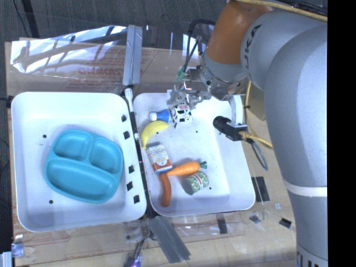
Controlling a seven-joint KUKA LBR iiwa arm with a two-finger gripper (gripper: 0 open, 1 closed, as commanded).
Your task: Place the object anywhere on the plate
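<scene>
Where the surface (72, 243) runs nearest the camera, the right shallow white bin (236, 196) shows a red sausage (166, 189), a green-labelled can (196, 182) and an orange carrot (185, 169). Just beyond them lies a small red-and-white carton (158, 156), then a yellow banana (152, 131). In the left white bin (28, 149) sits the blue three-compartment plastic plate (83, 164), well apart from all that. Further back, the pincer (179, 105) hangs at the right bin's far end, over a black-and-white cow-patterned toy (182, 114) beside a blue-and-white bottle (160, 115) — how wide it stands, I cannot tell.
</scene>
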